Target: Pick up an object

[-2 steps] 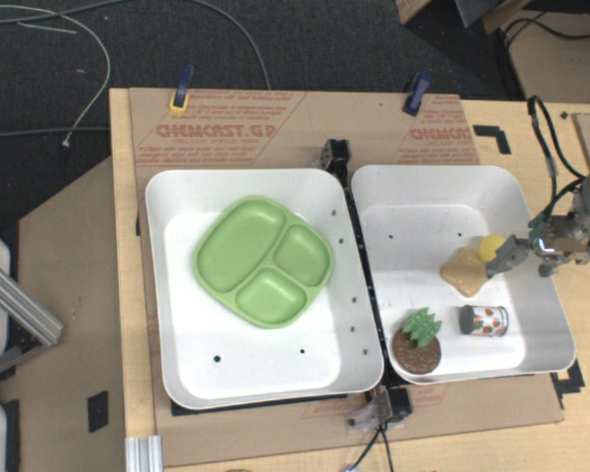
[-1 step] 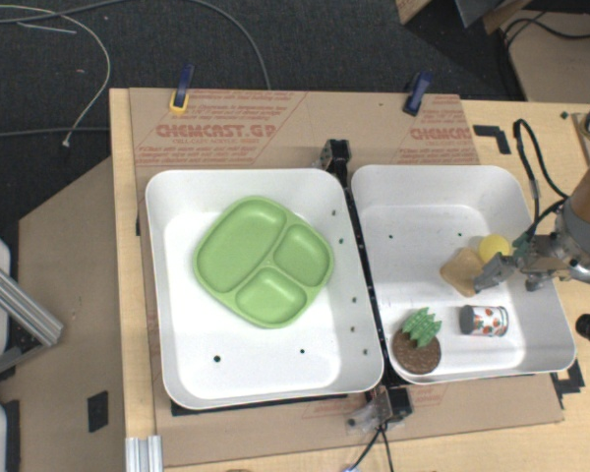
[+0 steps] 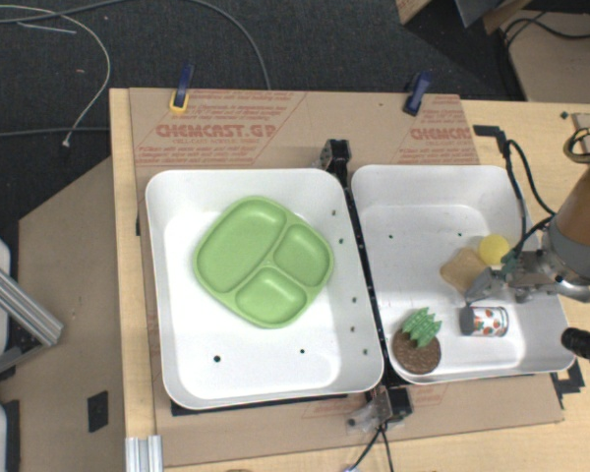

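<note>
Camera view: cardboard [image 3: 226, 126] under bins reads "CHEMCAST".

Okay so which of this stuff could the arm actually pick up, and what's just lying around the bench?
Could be picked up: green divided plate in the left bin; potted plant, small can, yellow ball and tan block in the right bin, by the gripper.

Lying about: blue clamps, cables, cardboard sheet.
</note>
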You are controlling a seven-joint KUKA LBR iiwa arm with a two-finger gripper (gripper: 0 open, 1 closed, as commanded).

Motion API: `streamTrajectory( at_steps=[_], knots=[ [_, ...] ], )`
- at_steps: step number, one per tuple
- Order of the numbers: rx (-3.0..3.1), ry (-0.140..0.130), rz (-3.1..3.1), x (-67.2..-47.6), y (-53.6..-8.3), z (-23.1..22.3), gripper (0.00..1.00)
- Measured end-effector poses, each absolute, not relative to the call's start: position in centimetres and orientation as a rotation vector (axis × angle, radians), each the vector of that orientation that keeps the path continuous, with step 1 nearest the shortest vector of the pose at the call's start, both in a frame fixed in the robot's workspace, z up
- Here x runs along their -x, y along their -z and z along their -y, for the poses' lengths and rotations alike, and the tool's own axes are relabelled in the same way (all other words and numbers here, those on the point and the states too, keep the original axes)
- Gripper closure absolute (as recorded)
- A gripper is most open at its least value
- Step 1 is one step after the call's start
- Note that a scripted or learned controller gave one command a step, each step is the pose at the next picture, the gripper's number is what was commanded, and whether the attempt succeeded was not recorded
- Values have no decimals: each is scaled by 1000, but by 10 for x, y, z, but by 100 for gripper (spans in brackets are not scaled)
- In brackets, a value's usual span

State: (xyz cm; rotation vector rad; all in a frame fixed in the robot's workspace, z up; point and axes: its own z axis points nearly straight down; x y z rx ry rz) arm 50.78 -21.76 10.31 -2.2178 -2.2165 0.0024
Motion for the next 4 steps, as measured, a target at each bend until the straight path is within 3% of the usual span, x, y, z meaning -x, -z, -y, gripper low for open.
streamTrajectory(
  at_steps=[1,3,4],
  knots=[
    [2221,2,2221,-509,-117,218,100],
    [2225,4,2227,-510,-225,220,100],
    [2223,3,2226,-511,-246,220,100]
  ],
)
